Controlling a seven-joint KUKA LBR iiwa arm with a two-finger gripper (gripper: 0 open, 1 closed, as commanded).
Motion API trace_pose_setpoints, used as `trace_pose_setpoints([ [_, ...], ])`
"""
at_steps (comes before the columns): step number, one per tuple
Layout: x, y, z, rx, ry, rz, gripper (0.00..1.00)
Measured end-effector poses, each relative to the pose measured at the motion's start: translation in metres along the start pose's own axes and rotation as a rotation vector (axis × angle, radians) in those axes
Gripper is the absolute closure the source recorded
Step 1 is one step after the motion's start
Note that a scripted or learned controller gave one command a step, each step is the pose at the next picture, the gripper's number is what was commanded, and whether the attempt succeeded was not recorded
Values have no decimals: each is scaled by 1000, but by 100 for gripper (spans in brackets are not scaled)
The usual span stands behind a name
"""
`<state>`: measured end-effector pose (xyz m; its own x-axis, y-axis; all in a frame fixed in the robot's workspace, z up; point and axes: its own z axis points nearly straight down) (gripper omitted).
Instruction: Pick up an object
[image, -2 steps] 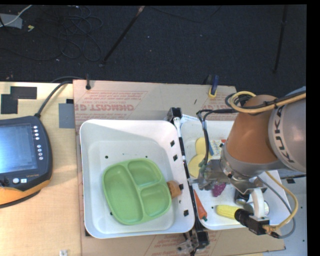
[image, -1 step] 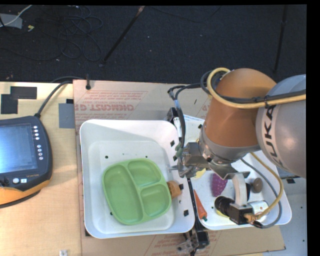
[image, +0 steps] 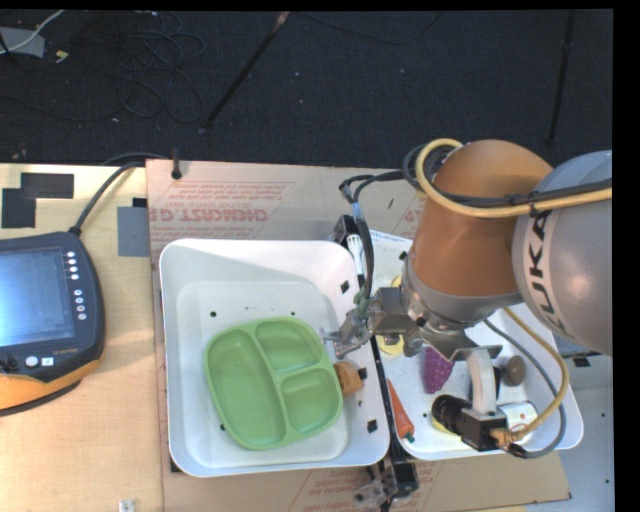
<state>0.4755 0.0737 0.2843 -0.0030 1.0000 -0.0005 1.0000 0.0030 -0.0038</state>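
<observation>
My gripper (image: 343, 338) hangs low over the right edge of the left bin (image: 190, 290), just beside the green divided tray (image: 272, 380). A small orange-brown object (image: 350, 378) lies right below it, against the tray's right side. In the right bin (image: 570, 425) I see a purple bunch-like object (image: 436, 370), an orange carrot-like piece (image: 399, 410), a small yellow item (image: 391, 346), a brown ball (image: 513, 370) and a white piece (image: 482, 376). The arm's orange band and grey body hide much of the right bin.
The wall between the two bins (image: 372, 400) runs right under the wrist. A teach pendant (image: 45, 305) lies on the bench at the far left. Cardboard (image: 240, 205) lies under both bins.
</observation>
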Motion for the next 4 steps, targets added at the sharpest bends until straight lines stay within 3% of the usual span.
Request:
trace_pose_setpoints([
  [1, -63, -2, 81, 8, -2, 10, 0],
  [2, -61, 0, 68, 4, 1, 6, 100],
  [3, -108, -1, 80, 2, 0, 7, 100],
  [4, -14, -1, 99, 4, 4, -5, 100],
])
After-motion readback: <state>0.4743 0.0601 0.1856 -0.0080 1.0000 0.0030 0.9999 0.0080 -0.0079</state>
